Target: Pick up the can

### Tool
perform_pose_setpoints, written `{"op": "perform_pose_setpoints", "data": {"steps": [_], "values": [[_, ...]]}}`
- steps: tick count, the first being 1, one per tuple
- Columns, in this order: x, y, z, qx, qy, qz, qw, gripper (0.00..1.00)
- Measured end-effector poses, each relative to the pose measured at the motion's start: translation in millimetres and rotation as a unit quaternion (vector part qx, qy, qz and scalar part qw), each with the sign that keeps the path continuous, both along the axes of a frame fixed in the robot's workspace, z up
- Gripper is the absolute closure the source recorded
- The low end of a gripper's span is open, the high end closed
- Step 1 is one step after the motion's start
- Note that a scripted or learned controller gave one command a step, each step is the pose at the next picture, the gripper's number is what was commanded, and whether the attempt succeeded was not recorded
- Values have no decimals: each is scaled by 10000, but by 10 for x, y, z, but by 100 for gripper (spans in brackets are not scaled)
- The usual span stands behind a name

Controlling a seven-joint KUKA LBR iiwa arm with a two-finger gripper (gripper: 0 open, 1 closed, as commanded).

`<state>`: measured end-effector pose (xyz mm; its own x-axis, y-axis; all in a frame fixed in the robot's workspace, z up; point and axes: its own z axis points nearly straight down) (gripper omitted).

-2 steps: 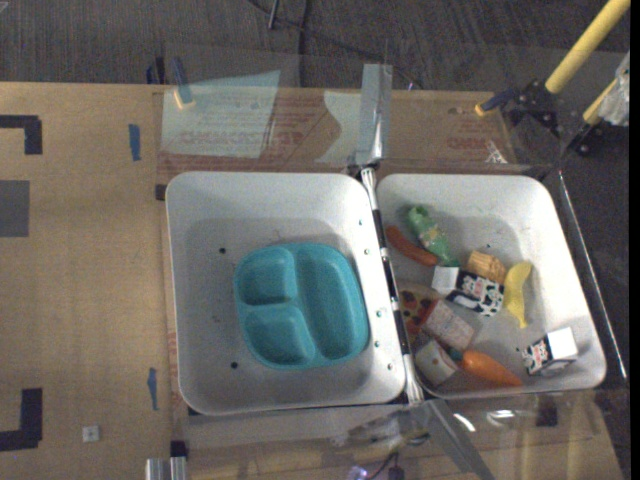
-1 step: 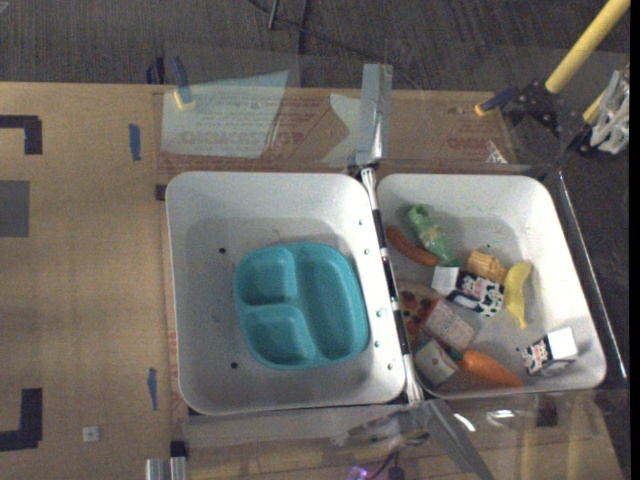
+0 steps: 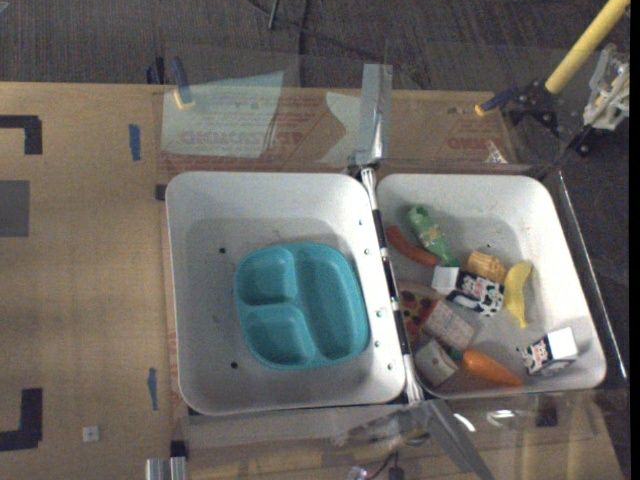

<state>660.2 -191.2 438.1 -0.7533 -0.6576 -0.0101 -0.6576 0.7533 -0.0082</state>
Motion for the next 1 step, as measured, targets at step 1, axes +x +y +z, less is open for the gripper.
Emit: {"op": "perform_pose_setpoints", "data": {"steps": [1], "values": [[-233,111,-402,6,29,74,10000,100]]}}
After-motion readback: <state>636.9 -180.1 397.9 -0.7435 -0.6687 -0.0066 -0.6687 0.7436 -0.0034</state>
